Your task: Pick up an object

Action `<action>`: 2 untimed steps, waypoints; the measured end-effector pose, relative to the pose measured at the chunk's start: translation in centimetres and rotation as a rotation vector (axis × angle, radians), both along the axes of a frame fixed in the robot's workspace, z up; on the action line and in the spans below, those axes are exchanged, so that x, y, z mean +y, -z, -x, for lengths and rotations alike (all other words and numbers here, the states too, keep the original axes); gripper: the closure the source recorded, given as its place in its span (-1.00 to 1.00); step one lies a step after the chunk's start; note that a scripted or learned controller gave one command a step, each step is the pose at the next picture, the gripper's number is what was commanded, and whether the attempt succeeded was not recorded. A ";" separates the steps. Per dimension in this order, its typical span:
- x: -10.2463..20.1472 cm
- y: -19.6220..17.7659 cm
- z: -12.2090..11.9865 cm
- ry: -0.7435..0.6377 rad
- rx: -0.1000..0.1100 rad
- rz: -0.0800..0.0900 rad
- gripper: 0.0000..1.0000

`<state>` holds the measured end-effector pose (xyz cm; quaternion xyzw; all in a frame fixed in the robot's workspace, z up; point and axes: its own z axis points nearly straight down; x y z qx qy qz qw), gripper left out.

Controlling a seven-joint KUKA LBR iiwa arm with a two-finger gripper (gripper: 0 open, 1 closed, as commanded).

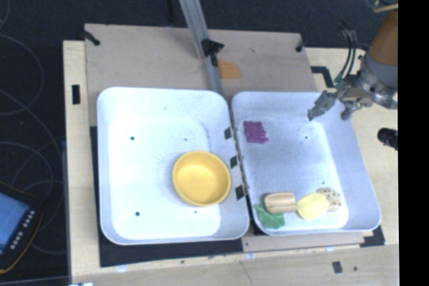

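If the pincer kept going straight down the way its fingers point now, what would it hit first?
Most likely bare floor of the right white bin near its upper right corner. The pincer has nothing beneath it; the purple patch lies well to the side. Its height is unclear.

Wooden bench [154,57] under two white bins [114,164]

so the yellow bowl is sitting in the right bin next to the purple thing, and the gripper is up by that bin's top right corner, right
Not quite. The camera view shows the yellow bowl in the left bin, alone there. The purple thing lies in the right bin. The rest stands: the gripper is by the right bin's top right corner.
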<state>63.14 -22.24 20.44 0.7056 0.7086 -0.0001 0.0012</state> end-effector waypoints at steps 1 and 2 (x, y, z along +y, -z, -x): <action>-0.1 0.0 0.0 -0.001 0.001 0.002 -1.00; -0.3 4.2 0.1 0.003 0.004 0.001 -1.00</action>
